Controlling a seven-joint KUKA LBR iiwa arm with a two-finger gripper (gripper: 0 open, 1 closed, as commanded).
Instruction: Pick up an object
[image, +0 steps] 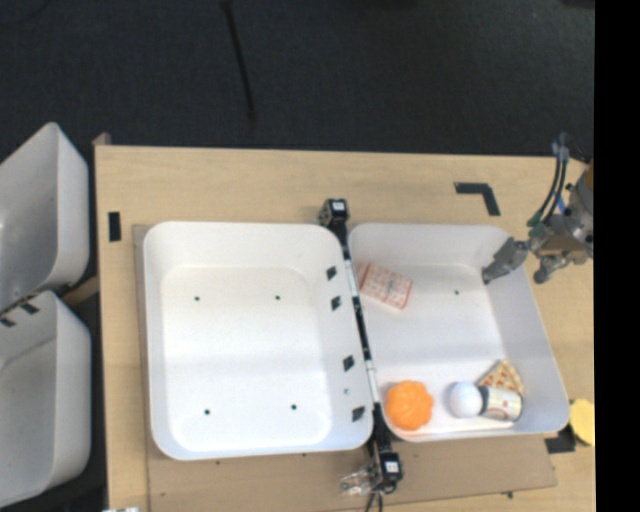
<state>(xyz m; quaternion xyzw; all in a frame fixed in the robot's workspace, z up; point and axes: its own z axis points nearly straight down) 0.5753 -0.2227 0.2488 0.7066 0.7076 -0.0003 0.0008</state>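
In the right bin (520, 310), four things lie loose. An orange ball (409, 403) sits at the near edge, close to the divider between the bins. Just to its right is a white ball (463, 399), touching a small cup-like item (501, 404) lying on its side, and a patterned triangular piece (500, 377) rests against that item from behind. These three crowd together in the near right corner, so each stands in the way of a clean approach to the others. Well apart from them, near the far left of the same bin, a flat pale card with a red pattern (385, 286) lies alone on the floor.

The end effector (515, 258) is at the far right rim of this bin, above its edge, touching none of the objects. It is partly cut off and small; whether it is spread or pressed together cannot be told.

The left bin (150, 330) adjoins on the tabletop (230, 185). A yellow thing (583, 420) shows at the right, cut off.
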